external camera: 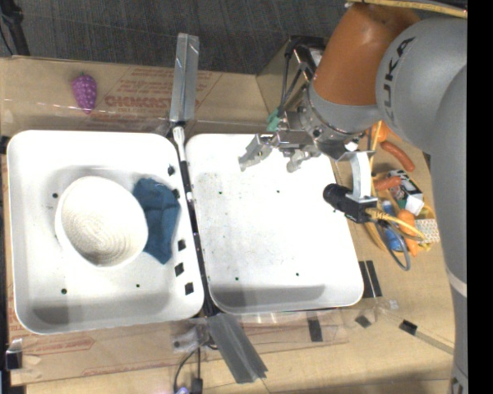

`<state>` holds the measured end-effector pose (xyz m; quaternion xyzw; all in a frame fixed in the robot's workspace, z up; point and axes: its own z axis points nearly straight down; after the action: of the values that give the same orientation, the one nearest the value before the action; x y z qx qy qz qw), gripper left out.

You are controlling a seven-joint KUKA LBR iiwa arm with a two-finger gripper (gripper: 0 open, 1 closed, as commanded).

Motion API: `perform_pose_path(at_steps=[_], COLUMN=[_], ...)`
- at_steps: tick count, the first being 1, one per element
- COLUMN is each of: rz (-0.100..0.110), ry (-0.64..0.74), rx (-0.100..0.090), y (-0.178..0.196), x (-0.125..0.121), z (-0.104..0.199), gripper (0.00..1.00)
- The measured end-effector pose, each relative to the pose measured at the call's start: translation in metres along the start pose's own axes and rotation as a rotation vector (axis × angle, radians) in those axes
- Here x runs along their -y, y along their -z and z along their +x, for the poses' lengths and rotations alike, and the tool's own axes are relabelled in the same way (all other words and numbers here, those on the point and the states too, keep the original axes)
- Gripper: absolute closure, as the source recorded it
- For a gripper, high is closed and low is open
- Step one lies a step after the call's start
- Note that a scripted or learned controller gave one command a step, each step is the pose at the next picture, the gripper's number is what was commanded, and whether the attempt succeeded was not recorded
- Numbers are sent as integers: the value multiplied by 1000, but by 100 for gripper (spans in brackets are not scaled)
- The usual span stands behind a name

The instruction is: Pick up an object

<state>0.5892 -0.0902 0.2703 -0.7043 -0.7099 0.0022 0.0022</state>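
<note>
Pincer (pixel 273 158), seemingly open, above right bin (pixel 271 245)

In the left bin (pixel 33 220), a woven hat (pixel 101 220) lies with a cloth (pixel 158 217) touching its right side. The right bin (pixel 271 228) sits just beside, the gripper (pixel 273 156) over its far edge.

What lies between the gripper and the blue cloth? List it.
In the camera view: bare floor of the right bin, then the divider where both bins meet. The gripper hangs over the right bin's top edge; the blue cloth lies beside the white round object.
</note>
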Motion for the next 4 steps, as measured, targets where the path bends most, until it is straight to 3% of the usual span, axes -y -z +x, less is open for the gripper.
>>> perform_pose_path(at_steps=[1,2,3,4], rz=[2,-4,-5,-3], ry=[-323,-561,-537,-527], rx=[-1,0,-2,-1], y=[-81,-20,70,142], x=[49,58,52,-23], z=[34,-61,-98,-106], gripper=[0,0,0,0])
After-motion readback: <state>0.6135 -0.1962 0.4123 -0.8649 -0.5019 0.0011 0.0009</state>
